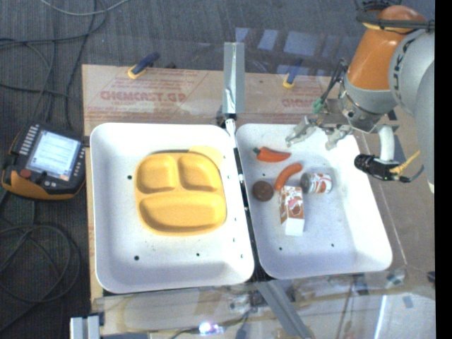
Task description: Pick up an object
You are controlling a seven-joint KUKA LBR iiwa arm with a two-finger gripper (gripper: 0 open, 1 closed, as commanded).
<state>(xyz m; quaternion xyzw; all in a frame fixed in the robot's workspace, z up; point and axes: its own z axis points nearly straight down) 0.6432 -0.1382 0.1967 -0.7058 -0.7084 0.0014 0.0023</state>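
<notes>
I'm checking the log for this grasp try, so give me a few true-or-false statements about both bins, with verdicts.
1. The yellow tray lies in the left bin. True.
2. The carrot lies in the left bin. False: it lies in the right bin.
3. The gripper holds the carton. False: its open fingers hold nothing, at the bin's far edge.
4. The can lies on its side. True.

The open gripper [316, 134] hangs over the right bin [367, 239] near a carrot [271, 154], sausage [287, 175], can [317, 183] and carton [292, 210]; the left bin [113, 260] holds a yellow tray [181, 193].
</notes>
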